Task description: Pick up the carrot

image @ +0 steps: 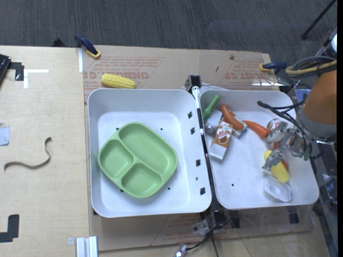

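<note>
The two-finger metal gripper (276, 155) of the grey and orange arm hangs low over the right side of the right shallow white bin (244, 194), its tip just above a small yellow corn piece (278, 171); whether it is open or closed cannot be told. The slim orange carrot (256, 128) lies just up-left of the gripper, apart from it, on the bin floor. Beside it rest a small printed carton (222, 138), a green vegetable (209, 106) and a clear plastic cup (278, 189). The left bin (102, 197) holds a green divided plate (138, 159). A yellow corn cob (118, 81) lies outside on cardboard.
</note>
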`<state>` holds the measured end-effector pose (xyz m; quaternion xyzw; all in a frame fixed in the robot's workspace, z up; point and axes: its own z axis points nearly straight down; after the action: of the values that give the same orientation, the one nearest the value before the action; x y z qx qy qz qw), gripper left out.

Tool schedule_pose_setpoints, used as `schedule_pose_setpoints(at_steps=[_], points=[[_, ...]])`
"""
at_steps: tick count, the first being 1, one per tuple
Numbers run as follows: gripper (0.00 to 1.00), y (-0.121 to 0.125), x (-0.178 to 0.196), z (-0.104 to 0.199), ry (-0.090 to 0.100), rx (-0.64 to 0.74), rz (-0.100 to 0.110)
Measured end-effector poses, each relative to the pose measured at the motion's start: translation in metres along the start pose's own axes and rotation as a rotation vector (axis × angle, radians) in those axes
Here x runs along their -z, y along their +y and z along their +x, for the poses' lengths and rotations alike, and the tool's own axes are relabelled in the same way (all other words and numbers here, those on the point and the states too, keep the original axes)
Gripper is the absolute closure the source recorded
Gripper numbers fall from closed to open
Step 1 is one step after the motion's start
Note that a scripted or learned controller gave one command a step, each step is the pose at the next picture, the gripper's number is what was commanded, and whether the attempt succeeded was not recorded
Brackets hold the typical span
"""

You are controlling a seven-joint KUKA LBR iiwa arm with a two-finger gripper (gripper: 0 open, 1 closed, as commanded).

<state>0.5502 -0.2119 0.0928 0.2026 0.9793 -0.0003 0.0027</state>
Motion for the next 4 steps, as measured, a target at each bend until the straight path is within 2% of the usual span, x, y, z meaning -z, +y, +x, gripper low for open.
schedule_pose_setpoints(at_steps=[1, 2, 3, 4], points=[[0.00, 0.030, 0.032, 0.072, 0.004, -0.176, 0.001], [0.00, 0.072, -0.001, 0.075, 0.005, -0.158, 0.001], [0.00, 0.106, -0.001, 0.032, 0.002, -0.294, 0.001], [0.00, 0.069, -0.001, 0.110, 0.006, -0.395, 0.003]])
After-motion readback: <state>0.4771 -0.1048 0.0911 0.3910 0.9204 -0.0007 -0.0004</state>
